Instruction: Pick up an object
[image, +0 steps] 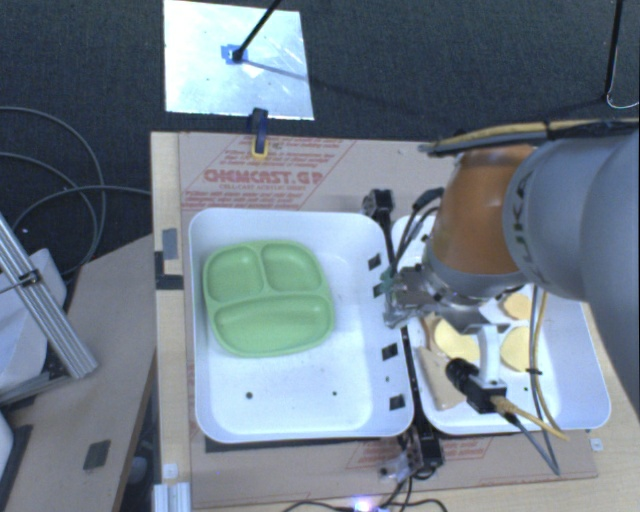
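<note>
Right of centre, the end effector (428, 312) hangs over the right shallow white bin (590, 400), beside pale yellow flat discs (516, 347); its state cannot be told. A green sectioned plastic plate (268, 297) lies in the left white bin (300, 410)

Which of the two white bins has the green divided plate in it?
The bin on the view's left: the green plate lies in its far half. The other bin holds pale yellow pieces.

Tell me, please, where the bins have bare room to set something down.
The left bin is bare in front of the plate, to its near rim, and in a strip between plate and right wall. The right bin is crowded: yellow pieces lie there under the arm.
</note>
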